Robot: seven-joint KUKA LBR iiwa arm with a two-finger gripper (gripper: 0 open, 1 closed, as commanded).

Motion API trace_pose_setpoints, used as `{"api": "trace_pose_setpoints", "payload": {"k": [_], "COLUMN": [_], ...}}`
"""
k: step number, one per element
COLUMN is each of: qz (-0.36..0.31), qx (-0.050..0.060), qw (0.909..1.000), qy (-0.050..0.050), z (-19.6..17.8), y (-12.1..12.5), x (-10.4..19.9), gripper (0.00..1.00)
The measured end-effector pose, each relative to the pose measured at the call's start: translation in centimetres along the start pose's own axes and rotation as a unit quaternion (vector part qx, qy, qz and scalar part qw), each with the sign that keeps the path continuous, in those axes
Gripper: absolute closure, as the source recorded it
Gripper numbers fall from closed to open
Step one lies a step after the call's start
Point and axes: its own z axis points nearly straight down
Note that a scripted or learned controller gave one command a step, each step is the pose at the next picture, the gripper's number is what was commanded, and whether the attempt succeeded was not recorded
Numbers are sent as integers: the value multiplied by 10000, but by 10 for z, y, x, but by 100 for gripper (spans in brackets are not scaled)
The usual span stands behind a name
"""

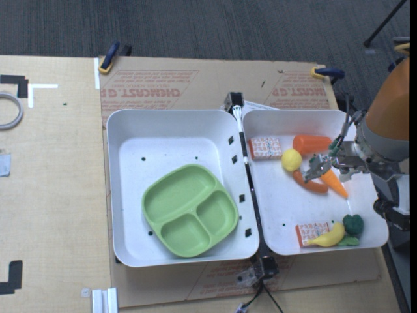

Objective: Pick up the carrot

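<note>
Camera view: carrot point(337, 183) lies just right of the pincer point(317, 168).

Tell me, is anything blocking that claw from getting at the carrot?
Nothing visible does. The gripper sits in the right bin right at the carrot. A red sausage-like piece lies just beside it, and a yellow lemon sits further left.

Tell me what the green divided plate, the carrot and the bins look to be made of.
Green divided plate: likely moulded plastic, matte, with an even colour and soft rounded compartment ridges. Orange carrot: probably a plastic toy, its colour uniform and its surface smooth. Two shallow white bins: apparently thin formed plastic, slightly glossy, with rounded corners and rolled rims.
</note>
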Motion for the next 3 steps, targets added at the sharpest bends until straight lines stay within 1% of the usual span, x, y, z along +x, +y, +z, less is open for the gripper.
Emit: {"api": "trace_pose_setpoints", "payload": {"k": [1,2,3], "qz": [-583,-1542,-1921], "qx": [2,-5,-86], "qw": [9983,9880,9813], "qy": [0,0,-47], "z": [89,77,104], "y": [69,38,61], "x": [-8,-44,-47], "gripper": [0,0,0]}}
